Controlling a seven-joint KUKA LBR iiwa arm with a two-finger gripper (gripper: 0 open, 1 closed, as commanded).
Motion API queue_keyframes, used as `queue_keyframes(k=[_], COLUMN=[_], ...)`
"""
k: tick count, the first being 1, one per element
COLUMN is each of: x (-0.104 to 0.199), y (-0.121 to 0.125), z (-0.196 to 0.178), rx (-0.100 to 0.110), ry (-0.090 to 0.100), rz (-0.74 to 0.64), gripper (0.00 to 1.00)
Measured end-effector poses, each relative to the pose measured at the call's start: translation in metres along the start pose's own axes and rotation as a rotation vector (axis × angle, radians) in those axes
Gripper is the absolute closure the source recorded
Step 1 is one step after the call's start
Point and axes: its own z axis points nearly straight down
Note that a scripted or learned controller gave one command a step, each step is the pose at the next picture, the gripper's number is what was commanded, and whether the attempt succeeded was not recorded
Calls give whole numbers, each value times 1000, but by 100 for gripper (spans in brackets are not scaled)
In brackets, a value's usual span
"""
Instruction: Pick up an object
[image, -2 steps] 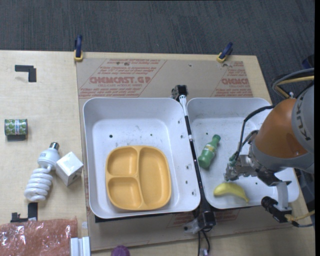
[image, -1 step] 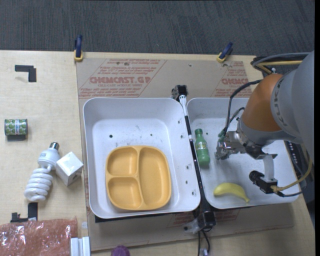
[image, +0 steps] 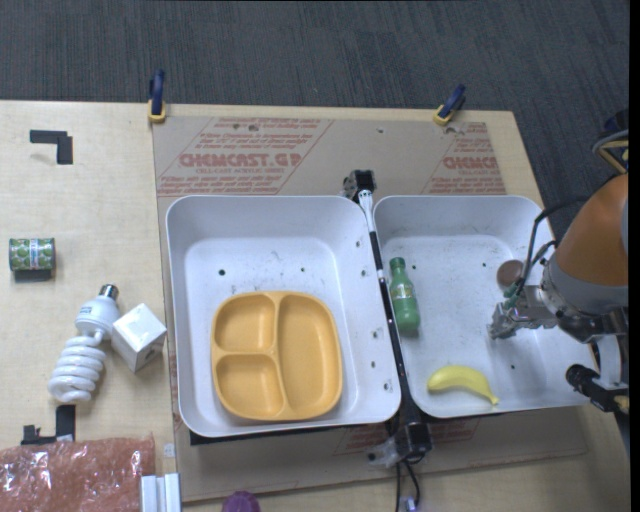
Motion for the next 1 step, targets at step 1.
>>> queue_keyframes(k=[1], x=[-37], y=[6], z=[0], rx=[-1], ry=[-1], rz=[1], gripper=[100])
